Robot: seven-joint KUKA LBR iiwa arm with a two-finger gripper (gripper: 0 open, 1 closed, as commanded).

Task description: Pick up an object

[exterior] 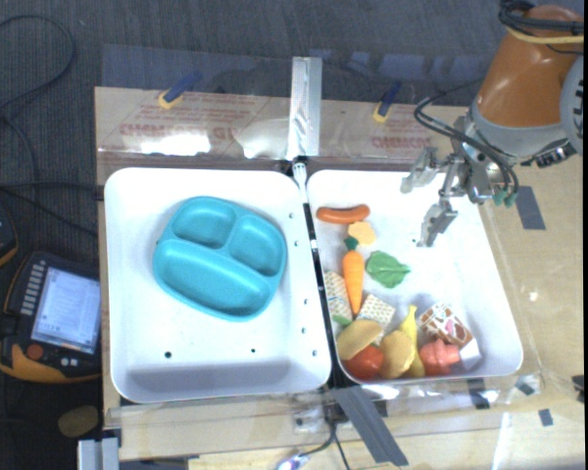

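Toy food pile (397,311) in right bin (500,292), one carrot (354,273), one sausage (343,213), one green leaf (387,268), one blue tray (220,256) in left bin (127,292), jaws (437,204) apart, holding nothing

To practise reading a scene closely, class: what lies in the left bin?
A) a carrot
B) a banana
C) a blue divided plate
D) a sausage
C: the blue divided plate lies alone in the left bin, while the carrot, banana and sausage lie in the right bin.
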